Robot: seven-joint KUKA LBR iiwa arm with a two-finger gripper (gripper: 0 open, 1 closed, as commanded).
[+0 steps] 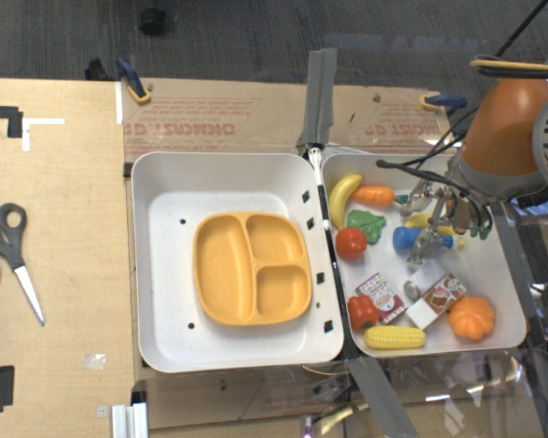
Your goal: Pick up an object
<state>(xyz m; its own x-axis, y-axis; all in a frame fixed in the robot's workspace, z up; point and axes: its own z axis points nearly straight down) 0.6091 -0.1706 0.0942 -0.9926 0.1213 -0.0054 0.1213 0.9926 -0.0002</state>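
White left bin (155, 245): holds one yellow-orange divided plate (253, 268), three compartments, lying flat near the middle.

White right bin (507, 276): holds the toy food and the arm's working end.

Grey arm (507, 130), orange band: enters from the right, above the right bin's upper right part.

Gripper (434, 231): pointed down into the right bin, over its upper middle. Whether it is open or closed cannot be told; nothing is seen clearly held.

Scissors (16, 254), grey handles: on the wooden bench, far left, well apart from both bins.

Corn cob (395, 338), yellow: along the right bin's lower edge.

Banana (343, 195), yellow: upper left of the right bin, beside the divider.

Pumpkin (472, 318), orange: lower right corner.

Carrot (374, 195), orange: just right of the banana.

Green vegetable (365, 224): below the carrot.

Blue piece (406, 238): just left of the gripper, near it; contact cannot be told.

Tomato (351, 242), red: beside the green vegetable, near the divider.

Two small cartons, one at (380, 292), one at (438, 299): between the tomato and the pumpkin.

Red piece (360, 311): touching the corn's left end.
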